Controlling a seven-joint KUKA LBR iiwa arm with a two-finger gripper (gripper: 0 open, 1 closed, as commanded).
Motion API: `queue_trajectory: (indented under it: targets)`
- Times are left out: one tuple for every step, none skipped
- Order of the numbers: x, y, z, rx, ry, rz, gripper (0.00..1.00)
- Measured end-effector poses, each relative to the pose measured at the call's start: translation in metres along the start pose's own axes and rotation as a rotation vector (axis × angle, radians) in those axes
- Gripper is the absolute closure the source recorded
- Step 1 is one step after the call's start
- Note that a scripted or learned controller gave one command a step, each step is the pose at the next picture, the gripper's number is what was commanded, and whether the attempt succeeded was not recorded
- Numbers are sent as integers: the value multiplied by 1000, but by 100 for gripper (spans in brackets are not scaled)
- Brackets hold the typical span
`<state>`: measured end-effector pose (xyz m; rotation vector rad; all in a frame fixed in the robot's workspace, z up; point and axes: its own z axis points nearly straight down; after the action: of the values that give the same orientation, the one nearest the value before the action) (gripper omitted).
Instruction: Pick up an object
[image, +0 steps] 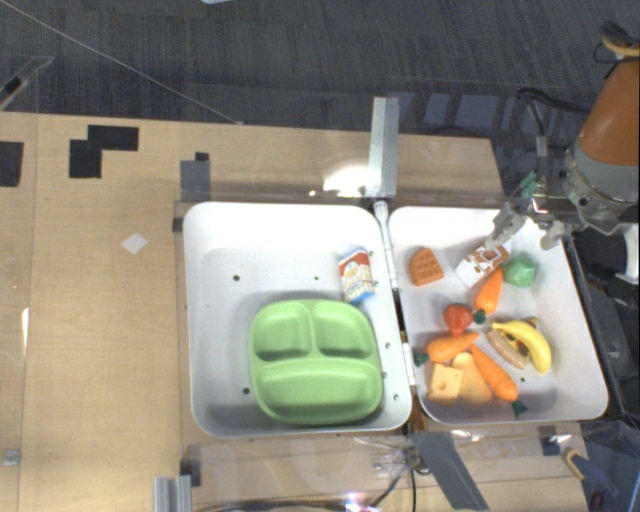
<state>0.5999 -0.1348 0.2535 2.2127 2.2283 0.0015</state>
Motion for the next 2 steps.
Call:
queue_trajectory:
  targets:
    - [-7, -43, 159, -3, 0, -308, 0]
    - [-6, -40, 149, -7, 0, -308, 100]
